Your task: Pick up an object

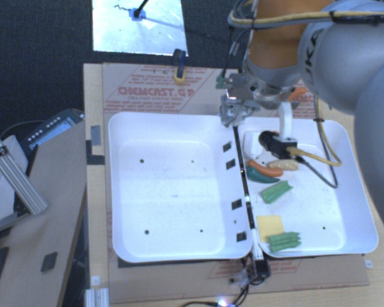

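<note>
The pick has not yet taken place, as far as can be judged. The gripper (233,115) hangs at the upper centre of the frame, over the top end of the wall that the two bins share, and nothing is seen between the jaws. Whether the jaws are wide or narrow cannot be told from this slant.

All the candidate things lie in the right bin (363,230), along its left side. An orange piece (274,169) sits just beside a dark green piece (261,178), with a light green piece (276,190) below them. A yellow block (270,225) and a green bundle (285,240) lie lower still, towards the bottom of the frame. The left bin (173,190) holds nothing to take.

What is left is the whole of the job: choosing one thing, moving down over it, closing on it and lifting it.
</note>
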